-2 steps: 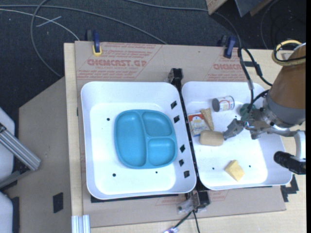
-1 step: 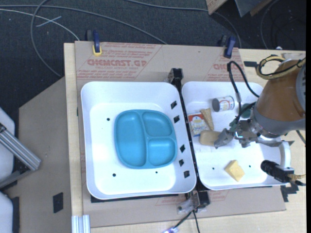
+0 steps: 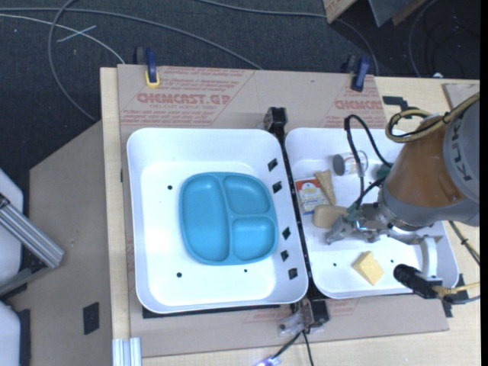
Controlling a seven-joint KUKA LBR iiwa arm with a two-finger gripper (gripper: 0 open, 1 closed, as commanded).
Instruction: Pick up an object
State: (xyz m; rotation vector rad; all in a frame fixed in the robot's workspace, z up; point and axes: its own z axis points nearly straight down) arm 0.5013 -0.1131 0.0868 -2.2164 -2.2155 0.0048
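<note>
Hovering — jaws [image 3: 341, 229] in right bin [image 3: 328, 280] | grip state unclear — beside tan piece [image 3: 326, 216]

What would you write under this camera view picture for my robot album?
Robot hand reaches into the right bin near a yellow block; blue divided plate sits in the left bin.

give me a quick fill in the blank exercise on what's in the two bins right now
1. The light blue divided plastic plate lies in the ____ white bin.
2. That plate has ____ compartments.
3. The yellow foam block lies in the ____ white bin.
4. The grey arm's gripper is over the ____ bin.

Missing words: left; three; right; right
</note>
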